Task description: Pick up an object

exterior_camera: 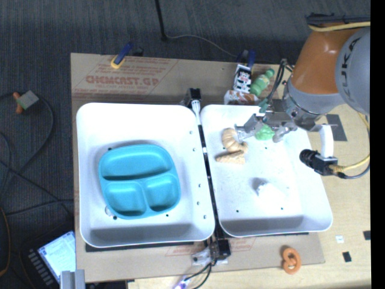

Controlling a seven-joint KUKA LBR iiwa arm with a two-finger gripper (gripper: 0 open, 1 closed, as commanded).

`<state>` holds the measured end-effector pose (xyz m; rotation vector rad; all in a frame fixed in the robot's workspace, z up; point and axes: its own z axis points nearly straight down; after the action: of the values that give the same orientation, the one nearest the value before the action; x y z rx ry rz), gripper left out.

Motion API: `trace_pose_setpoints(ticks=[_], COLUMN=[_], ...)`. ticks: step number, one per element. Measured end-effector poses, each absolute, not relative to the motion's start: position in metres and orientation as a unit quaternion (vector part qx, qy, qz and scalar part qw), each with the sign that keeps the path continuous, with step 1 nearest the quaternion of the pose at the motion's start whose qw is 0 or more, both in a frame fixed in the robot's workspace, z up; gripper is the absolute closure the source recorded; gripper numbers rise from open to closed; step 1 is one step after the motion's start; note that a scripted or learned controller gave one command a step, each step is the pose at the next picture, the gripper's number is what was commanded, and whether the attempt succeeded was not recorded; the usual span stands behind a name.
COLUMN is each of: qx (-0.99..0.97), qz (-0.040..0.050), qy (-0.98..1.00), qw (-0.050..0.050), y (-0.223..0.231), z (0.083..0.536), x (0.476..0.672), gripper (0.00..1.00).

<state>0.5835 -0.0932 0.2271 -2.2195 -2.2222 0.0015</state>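
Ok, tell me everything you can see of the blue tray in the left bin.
The blue tray is a light blue, smooth, plastic-looking dish with rounded corners and three compartments: one long one across the top, two smaller ones below. It lies flat, face up and slightly skewed, on the floor of the left bin, lower left of centre. Nothing can be seen in it.

I read "CHEMCAST GP" in red print on the brown board (123,80) behind the left bin. On the arm (355,59) at my right edge I make out part of "KUKA". Nothing else is legible to me.
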Motion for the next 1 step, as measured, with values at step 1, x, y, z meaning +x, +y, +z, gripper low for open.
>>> trace_pose_setpoints(ticks=[1], qx=[-0.707], qz=[0.0019], qy=[-0.707], qw=[0.002], y=[-0.1080], z=[0.1208], x=[0.5479], gripper=[0.00])
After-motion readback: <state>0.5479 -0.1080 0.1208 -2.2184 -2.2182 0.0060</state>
